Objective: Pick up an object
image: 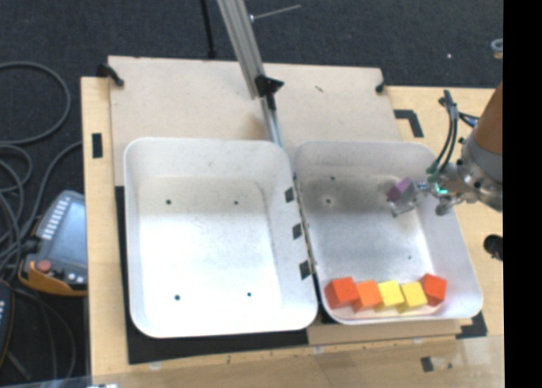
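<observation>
1. Tan tabletop (186, 102), two white bins; dark floor around.
2. Row of orange and yellow blocks (385, 293) sits along right bin (356, 157) near wall.
3. Claw (405, 194) hovers mid-bin, purple tips; cannot tell its state.
4. Approach step: next move needs shift toward row, then descent.

Right bin (339, 166) mid floor open; row of orange and yellow blocks (386, 292) crowds its front wall, purple block (400, 191) nr right wall.

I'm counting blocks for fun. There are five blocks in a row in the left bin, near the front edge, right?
Not quite. The five blocks sit in a row near the front edge of the right bin, not the left one, as the camera view shows.
</observation>
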### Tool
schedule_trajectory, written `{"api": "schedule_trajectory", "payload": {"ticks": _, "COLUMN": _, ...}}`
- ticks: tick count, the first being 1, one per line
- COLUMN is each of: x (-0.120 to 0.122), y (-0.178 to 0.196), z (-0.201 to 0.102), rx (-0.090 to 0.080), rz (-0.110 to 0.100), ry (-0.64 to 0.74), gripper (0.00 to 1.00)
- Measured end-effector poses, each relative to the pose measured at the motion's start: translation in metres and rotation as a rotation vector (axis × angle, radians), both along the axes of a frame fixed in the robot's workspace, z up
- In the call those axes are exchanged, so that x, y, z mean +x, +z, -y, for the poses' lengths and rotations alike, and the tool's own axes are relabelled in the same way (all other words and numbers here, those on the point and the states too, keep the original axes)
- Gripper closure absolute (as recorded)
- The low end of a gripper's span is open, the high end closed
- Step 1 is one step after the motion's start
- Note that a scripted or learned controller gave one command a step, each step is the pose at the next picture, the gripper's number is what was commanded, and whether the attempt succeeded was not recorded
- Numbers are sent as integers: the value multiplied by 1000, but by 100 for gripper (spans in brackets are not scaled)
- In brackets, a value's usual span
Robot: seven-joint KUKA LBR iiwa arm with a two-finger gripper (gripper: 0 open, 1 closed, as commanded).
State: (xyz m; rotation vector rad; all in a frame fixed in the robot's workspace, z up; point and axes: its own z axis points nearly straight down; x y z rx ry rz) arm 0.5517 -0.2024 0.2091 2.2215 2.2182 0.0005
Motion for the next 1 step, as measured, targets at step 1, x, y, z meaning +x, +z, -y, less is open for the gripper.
{"api": "schedule_trajectory", "payload": {"ticks": 1, "x": 68, "y": -75, "z": 12, "rx": -4, "rz": 9, "ry": 2, "gripper": 0}}
